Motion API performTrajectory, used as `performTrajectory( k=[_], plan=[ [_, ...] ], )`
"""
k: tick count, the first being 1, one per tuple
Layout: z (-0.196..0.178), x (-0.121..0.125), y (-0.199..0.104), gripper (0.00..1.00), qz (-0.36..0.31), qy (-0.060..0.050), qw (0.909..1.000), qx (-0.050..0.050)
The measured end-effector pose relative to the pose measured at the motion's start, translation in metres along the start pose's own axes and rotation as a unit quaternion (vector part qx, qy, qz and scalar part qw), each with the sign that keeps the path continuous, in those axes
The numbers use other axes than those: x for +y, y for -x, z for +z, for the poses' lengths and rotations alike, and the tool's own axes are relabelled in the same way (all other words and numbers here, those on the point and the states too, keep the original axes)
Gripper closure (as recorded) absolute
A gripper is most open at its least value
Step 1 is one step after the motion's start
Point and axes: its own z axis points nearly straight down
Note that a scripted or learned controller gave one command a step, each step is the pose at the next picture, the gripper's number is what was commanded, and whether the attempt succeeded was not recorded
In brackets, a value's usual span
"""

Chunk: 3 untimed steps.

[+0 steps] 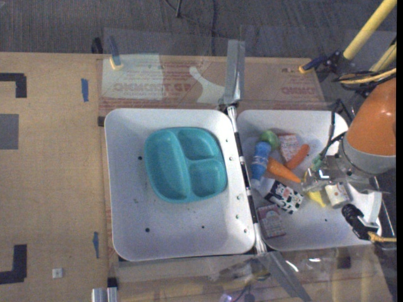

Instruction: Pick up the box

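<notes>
The right bin holds three small boxes. A pinkish carton lies near the back. A black-and-white patterned box sits in the middle. A pink box lies near the front wall by the divider. My gripper hangs low over the right half of this bin, just right of the patterned box and above a yellow item. The grey wrist and orange band rise to the right of it and hide the bin's right side.
Two orange carrots, a blue bottle and a green item crowd the right bin's back left. A teal divided plate lies in the left bin. A metal divider separates the bins.
</notes>
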Motion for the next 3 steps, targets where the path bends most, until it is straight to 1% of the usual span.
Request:
performTrajectory(
  k=[1,2,3],
  plan=[
    [0.047,-0.033,-0.027,1.0,0.281,0.009,0.9598,-0.001],
    [-0.047,-0.024,-0.118,1.0,0.309,-0.001,0.9512,-0.001],
    [-0.047,-0.009,-0.151,1.0,0.339,0.0,0.9406,-0.001]
  ],
)
